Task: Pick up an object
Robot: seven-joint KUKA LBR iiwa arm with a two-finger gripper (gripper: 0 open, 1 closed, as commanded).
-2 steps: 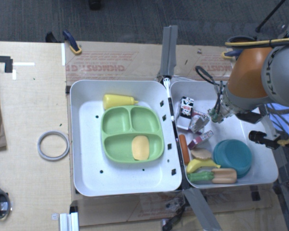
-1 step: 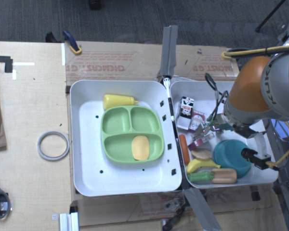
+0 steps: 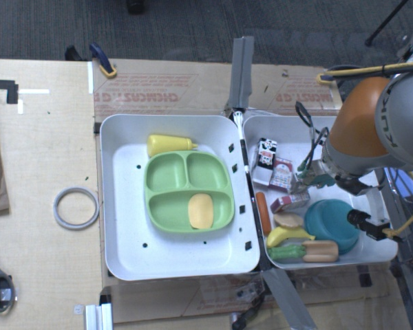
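Objects for picking: crowded in the right bin (image 3: 392, 254), near the arm, presumably so any descent meets something. Count there, as far as the heap allows: one cow-patterned carton (image 3: 266, 152), one pink-and-white packet (image 3: 281, 173), one red sausage (image 3: 263, 210), one small dark-red box (image 3: 289, 202), one tan disc (image 3: 288, 220), one banana (image 3: 288, 235), one green vegetable (image 3: 287, 251), one hot-dog bun (image 3: 320, 251), one teal bowl (image 3: 334, 223).

Left bin (image 3: 117, 205): one green divided plate (image 3: 172, 191) carrying one yellow oval piece (image 3: 201, 211); one yellow squeeze bottle (image 3: 168, 144) just beyond the plate's far rim.

Gripper (image 3: 310, 179): low over the right bin, beside the packet and the dark-red box; whether it grasps anything cannot be told, the wrist hiding the tips.

Bench, left: one grey ring (image 3: 76, 207).
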